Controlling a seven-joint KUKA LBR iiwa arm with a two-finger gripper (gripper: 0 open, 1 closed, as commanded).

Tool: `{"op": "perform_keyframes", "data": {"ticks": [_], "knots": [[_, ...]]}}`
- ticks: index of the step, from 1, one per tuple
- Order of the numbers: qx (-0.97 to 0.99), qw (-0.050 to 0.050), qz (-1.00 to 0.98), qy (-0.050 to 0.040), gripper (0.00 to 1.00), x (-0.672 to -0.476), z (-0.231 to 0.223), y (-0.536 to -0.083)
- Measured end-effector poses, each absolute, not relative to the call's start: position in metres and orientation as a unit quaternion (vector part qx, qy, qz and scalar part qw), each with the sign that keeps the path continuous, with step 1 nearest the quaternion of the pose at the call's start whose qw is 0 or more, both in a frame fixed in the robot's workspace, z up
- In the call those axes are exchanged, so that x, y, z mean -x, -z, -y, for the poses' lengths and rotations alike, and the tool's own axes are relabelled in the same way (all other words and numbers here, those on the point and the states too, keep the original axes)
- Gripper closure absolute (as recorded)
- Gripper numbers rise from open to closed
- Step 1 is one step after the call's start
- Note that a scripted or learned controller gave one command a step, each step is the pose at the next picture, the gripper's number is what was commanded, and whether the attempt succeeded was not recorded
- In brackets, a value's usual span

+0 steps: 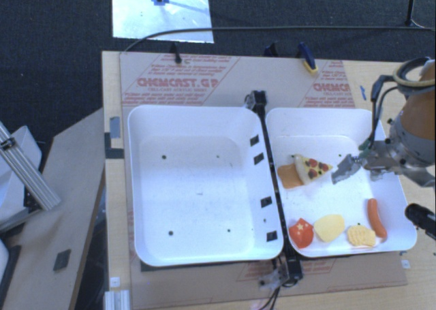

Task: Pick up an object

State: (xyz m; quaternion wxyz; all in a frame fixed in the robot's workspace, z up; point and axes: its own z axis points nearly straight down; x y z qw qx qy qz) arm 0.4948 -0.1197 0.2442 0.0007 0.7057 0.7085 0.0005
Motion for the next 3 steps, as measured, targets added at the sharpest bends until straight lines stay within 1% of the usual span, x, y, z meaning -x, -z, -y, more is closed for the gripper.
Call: {"op": "perform_keyframes", "data": {"ticks": [1, 2, 3], "knots": [[-0.704, 0.0, -0.71, -0.0004, 0.0, -0.583, 0.099, -0.13], [-0.707, 0.001, -0.707, -0.0016, 0.0, -0.585, 0.12, -0.085], [-0.707, 0.004, -0.708, -0.0025, 0.0, -0.604, 0.132, -0.088]]}}
